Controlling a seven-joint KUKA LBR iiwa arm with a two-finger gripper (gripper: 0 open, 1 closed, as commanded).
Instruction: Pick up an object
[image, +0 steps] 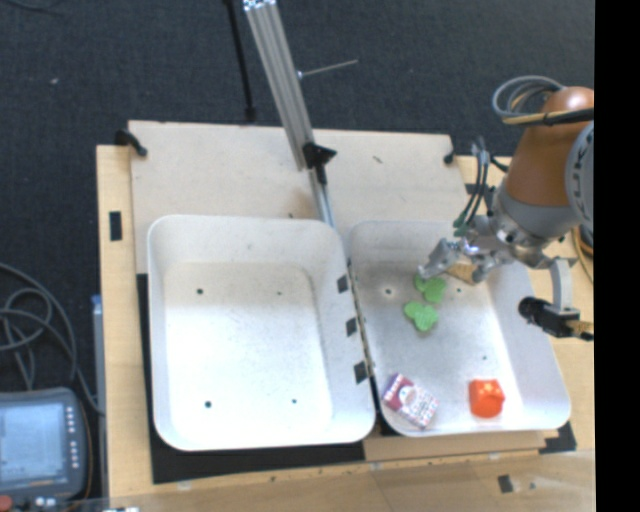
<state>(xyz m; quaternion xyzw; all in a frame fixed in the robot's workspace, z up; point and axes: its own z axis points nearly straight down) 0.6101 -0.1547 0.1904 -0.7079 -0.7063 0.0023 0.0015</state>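
At the far left we saw a grey screen unit (38, 445) at the bench's lower corner, with dark cables (30, 310) looping on the floor above it. Moving right, the left bin (170, 250) sat on the bench (210, 160), and a slanted aluminium rail (285, 90) ran down from the top edge to a black bracket near the gap between the bins. The right bin (540, 400) held all the loose things: a small red-and-white printed packet (411, 401) lay near its front-left corner, just beside the rim; two green pieces lay close together near the middle, the lower green piece (422, 318) just below the upper green piece (433, 290); and an orange-red block (486, 398) stood near the front, well apart from the packet. Further right, the arm (545, 165) reached in over the right bin's far side, and the gripper (455, 262) hung low above the upper green piece, just up and to the right of it, near or touching. We could not tell whether its fingers stood apart or together, nor whether anything sat between them; a tan patch at the gripper's tip was too blurred to name. The packet and the block lay well apart from the gripper, toward the front of the bin.
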